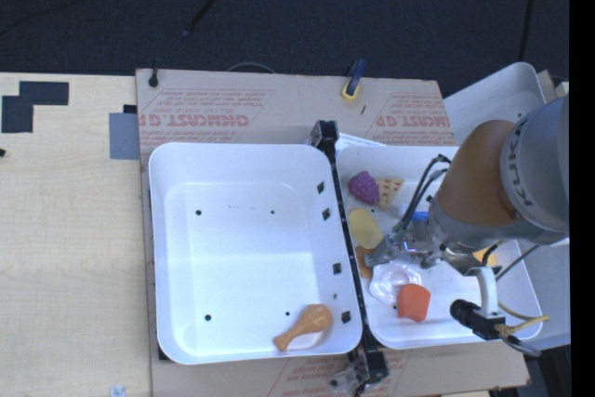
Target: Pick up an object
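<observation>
Arm (507, 177): reaches in from 3 o'clock, wrist bent low over the right bin (521, 293), apparently positioning for a grab.
Tool (402, 248): down among the clutter; whether spread or pressed together, cannot tell.
Targets: yellow piece (364, 228), orange block (414, 301), clear wrapper (389, 279), all just beside the tool; purple grapes (363, 188) at 11 o'clock.
Left bin (186, 228): chicken drumstick toy (305, 327) at its 5 o'clock corner.

We can make out red print on the cardboard sheet (279, 112) behind the bins, upside down and too blurred to read. On the arm's grey housing (548, 167) we catch black letters, apparently "KU", running sideways.
</observation>
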